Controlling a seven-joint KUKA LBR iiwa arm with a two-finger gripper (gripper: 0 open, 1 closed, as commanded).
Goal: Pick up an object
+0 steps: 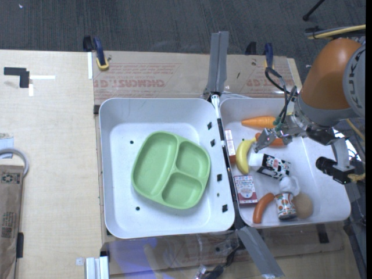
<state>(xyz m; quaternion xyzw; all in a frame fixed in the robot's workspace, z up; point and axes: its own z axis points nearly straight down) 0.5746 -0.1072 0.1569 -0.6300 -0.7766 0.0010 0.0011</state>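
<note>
One gripper (268,138), reaching in from the right, sits low in the right bin (325,214) among the goods; whether it is wide or narrow cannot be told. Nearest items: banana (243,156) just to its left, long axis running near-to-far; carrot (258,121) just beyond it, long axis left-to-right; small cow-patterned carton (274,166) just nearer the camera. Likeliest pick, as a judgement: banana or carton, both directly beside the gripper.

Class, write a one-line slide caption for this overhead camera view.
The arm's hand hovers above the right bin near a carrot and banana; a green divided plate sits in the left bin.
</note>
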